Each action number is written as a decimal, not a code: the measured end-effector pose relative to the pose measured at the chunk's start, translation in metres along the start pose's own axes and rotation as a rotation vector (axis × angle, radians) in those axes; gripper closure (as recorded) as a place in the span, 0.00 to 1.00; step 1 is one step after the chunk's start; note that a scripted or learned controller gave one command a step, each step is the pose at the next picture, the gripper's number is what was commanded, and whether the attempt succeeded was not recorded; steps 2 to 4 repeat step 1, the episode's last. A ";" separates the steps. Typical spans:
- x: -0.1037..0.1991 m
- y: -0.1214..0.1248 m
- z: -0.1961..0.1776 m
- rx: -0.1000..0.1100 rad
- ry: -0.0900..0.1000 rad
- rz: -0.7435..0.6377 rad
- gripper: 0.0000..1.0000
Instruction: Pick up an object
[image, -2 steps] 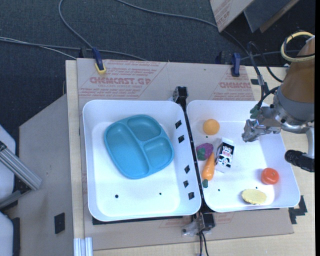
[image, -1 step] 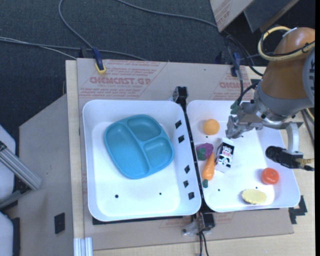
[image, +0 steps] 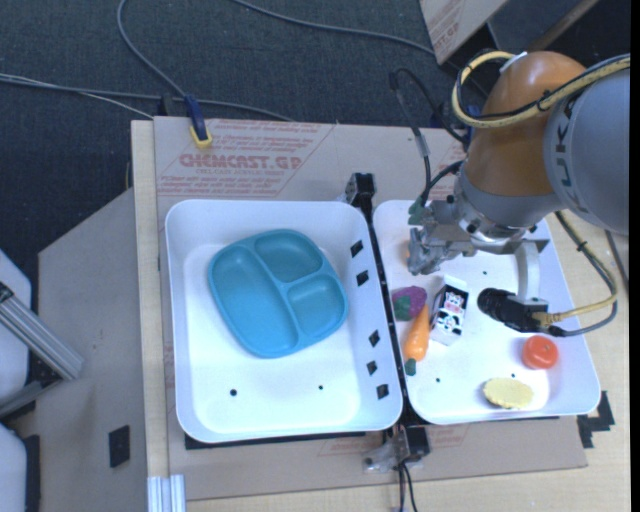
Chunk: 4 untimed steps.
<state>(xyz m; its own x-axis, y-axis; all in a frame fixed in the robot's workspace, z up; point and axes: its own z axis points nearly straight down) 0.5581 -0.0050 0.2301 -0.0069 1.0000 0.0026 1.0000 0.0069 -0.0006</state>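
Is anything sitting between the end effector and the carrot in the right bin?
Nothing visible blocks it. The end effector hovers over the right bin, with the carrot below it in the image. The purple toy lies beside the carrot's top, close to that path.

A: What sits in the left bin (image: 190, 330)?

B: A blue divided plate (image: 277, 291) with three compartments lies flat in it, toward the far side. The two bins meet along a dark divider (image: 378, 300) with black clips.

A: And around the bins?

B: The tabletop (image: 150, 300) is brown board with red lettering (image: 240, 160) along the far edge. A yellow-and-blue clamp (image: 197, 124) grips that far edge. Thin cables (image: 150, 60) trail over the dark carpet (image: 60, 150) beyond.
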 end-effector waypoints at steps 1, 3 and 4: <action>0.063 0.012 0.002 -0.002 -0.001 0.000 1.00; 0.063 0.012 0.002 -0.002 -0.001 0.000 1.00; 0.063 0.012 0.002 -0.002 -0.001 0.000 1.00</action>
